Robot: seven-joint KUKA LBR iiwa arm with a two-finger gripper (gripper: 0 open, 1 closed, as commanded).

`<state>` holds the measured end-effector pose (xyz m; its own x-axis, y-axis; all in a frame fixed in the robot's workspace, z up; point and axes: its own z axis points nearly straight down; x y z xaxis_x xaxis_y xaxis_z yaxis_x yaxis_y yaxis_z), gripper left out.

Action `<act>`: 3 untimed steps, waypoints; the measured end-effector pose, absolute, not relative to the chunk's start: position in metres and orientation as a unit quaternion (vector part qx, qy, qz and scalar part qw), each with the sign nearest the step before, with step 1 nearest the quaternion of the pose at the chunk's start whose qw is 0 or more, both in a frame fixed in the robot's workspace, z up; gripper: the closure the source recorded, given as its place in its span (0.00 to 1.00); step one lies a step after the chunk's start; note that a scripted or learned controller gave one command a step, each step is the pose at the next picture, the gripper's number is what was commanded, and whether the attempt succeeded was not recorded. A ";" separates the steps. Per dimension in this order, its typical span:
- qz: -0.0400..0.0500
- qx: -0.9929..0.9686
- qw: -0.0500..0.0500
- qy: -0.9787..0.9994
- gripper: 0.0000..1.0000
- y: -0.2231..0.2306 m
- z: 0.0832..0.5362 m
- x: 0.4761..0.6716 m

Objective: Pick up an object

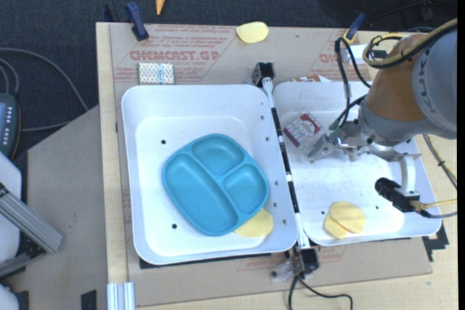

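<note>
Arm: reached in from the right of the frame, over the right bin (385, 229).
End effector (322, 147): low in the right bin's upper left part; whether it was wide or narrow could not be told.
Packet (300, 130): small, pink and white, just beside the end effector, near the wall between the bins.
Yellow piece (344, 218): lower middle of the right bin, well apart from the end effector.
Left bin (145, 120): held a blue plate (214, 183) with another yellow piece (255, 224) at its lower edge.
Risk: the packet looked flat and close to the wall, so a grasp would likely slide it away or close on nothing.
</note>
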<state>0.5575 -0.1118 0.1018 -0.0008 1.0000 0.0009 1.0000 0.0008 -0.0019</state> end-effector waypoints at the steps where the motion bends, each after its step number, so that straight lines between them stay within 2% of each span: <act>1: 0.000 -0.707 0.000 -0.708 0.00 -0.091 0.085 0.621; 2: 0.000 -0.707 -0.001 -0.708 0.00 -0.097 0.085 0.667; 3: 0.000 -0.706 -0.002 -0.708 1.00 -0.097 0.095 0.667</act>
